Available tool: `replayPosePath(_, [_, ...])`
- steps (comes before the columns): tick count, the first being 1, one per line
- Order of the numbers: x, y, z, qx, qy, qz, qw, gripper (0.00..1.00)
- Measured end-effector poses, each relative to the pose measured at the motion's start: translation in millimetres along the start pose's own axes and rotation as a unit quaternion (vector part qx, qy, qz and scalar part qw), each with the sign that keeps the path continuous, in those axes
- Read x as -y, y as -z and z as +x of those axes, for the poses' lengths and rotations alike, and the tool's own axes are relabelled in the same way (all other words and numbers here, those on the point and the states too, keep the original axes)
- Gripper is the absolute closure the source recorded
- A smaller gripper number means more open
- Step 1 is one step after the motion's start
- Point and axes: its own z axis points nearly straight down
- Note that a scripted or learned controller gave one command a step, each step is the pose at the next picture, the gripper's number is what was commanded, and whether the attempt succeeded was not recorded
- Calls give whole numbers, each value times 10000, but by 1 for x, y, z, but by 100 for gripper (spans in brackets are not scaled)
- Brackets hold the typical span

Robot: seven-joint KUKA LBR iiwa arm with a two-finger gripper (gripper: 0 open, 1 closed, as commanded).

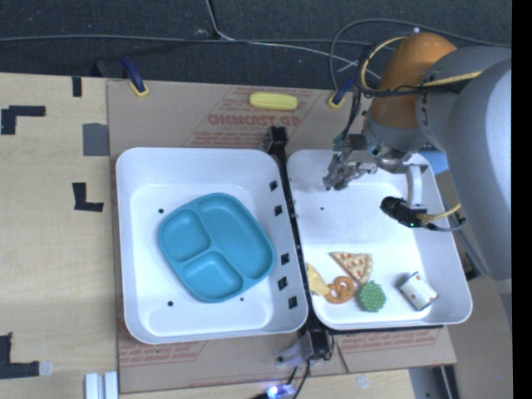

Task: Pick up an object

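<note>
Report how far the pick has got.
Done: the arm has reached over the right bin, and the gripper hangs above its bare far end. In hand: nothing shows between its fingers. Left: the whole pick. The pizza slice, pretzel, green piece and small white-grey object lie at the near end; the blue plate sits in the left bin.

Five small objects lie in the right bin, clustered along its near wall. A triangular pizza slice lies flat, farthest from that wall. Just below it sits a brown pretzel, touching a yellow piece on its left. A green broccoli floret rests right of the pretzel. A small white-and-grey block lies tilted near the bin's right corner.
</note>
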Motion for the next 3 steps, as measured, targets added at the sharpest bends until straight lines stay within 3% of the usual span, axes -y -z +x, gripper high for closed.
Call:
replayPosePath(2, [-4,94,-8,-2,-9,-29,10000,100])
replayPosePath(3, [15,89,39,-11,4,1,10000,100])
